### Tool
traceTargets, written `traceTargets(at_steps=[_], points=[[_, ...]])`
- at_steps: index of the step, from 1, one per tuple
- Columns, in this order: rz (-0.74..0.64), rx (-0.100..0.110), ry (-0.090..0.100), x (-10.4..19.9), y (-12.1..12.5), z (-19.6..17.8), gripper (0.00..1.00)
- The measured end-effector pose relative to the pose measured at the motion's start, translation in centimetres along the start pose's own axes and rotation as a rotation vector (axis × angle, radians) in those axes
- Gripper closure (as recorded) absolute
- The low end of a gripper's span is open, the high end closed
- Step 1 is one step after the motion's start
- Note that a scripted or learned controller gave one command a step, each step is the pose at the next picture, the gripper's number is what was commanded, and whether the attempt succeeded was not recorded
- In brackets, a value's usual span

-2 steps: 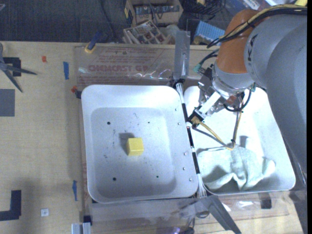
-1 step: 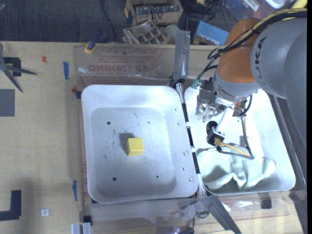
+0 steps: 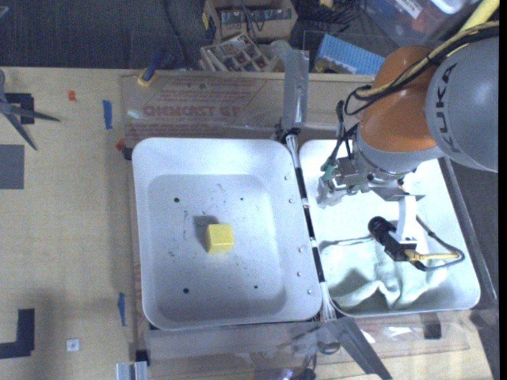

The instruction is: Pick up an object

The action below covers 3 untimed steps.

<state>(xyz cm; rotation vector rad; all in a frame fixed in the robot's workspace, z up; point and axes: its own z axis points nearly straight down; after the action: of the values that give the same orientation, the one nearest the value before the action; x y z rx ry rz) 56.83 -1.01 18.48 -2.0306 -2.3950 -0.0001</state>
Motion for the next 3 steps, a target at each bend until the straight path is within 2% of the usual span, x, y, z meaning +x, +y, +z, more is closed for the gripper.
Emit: traceTargets(at_steps=[1, 2, 3], points=[[-0.17, -0.005, -0.003, -0.3, 7.0, -0.1, 1.0], [-0.351, -0.007, -0.005, -7.3, 8.9, -0.2, 1.0], [-0.375, -0.008, -0.005, -10.4, 8.5, 9.6, 1.0]])
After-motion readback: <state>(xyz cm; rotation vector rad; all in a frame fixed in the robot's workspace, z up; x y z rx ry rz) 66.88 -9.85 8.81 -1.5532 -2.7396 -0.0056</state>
